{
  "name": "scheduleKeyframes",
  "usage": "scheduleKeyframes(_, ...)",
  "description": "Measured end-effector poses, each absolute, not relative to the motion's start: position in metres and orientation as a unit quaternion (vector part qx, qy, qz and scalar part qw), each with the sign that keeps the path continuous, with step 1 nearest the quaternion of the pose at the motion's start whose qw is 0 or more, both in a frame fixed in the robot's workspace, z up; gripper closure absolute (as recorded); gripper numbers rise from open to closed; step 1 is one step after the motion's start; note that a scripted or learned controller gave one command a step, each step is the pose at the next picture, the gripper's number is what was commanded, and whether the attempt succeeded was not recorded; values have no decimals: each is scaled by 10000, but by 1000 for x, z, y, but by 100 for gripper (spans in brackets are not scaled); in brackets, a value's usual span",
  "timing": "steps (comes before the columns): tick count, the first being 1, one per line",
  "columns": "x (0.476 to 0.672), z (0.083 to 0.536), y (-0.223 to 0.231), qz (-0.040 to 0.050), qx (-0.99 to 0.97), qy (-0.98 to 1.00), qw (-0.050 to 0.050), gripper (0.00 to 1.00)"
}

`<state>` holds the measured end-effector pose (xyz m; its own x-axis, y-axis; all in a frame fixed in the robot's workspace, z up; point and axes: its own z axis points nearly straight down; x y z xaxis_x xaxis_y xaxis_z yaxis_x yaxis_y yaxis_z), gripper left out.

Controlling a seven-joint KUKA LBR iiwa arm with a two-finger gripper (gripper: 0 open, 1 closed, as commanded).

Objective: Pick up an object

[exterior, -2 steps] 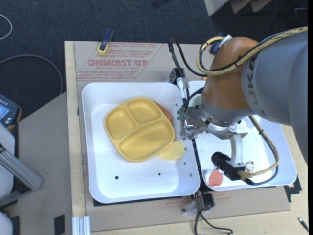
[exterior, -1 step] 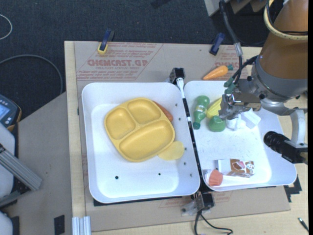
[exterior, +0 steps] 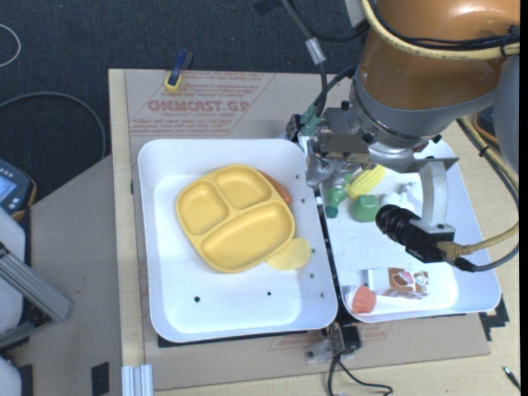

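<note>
Your bench is a tan board set on dark carpet, with cables trailing across the floor beyond it and a printed sheet lying at its far edge under a small blue-and-yellow clip.

Start at the near edge of the right bin: you have a small printed packet lying flat there, with an orange-red round piece just beside it toward the near left corner.

In the left bin, look to the middle for a yellow divided plate, three compartments, tilted slightly askew. A pale yellow disc pokes out from under its near right rim, and a bit of orange shows past its far right rim.

Farther back in the right bin, close to its left wall, you will find a green toy piece and a yellow corn-like piece touching it, with another small green item next to them.

The gripper hangs right over that cluster at the bin's far left corner. You cannot tell how far its fingers are spread, nor whether anything sits between them, because the arm's grey and orange body covers them.
</note>
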<state>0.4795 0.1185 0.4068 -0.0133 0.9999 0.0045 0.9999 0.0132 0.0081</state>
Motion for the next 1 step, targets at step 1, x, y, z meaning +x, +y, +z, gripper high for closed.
scheduleKeyframes(1,479,390,76,-17,7087,7055,-8,100)
